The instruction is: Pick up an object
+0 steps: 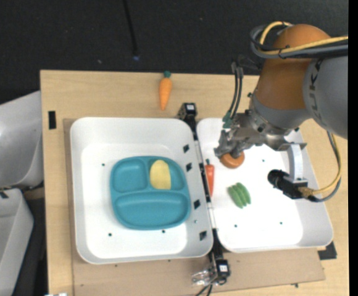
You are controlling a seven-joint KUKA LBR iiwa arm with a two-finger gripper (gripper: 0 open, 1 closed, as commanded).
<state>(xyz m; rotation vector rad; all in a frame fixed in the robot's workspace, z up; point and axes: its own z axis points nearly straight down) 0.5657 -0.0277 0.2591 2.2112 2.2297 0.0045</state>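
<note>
The gripper hangs right over an orange piece at the right bin's far-left corner — whether it is clamped on that piece I cannot tell. So near the wall, the piece may slip free or jam — the carrot and green pod lie close by.

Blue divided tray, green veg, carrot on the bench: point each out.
blue divided tray (143,209), camera view, floor of its large lower compartment
green vegetable (239,195), camera view, middle of its body
carrot (165,92), camera view, orange body below the leafy top
</note>
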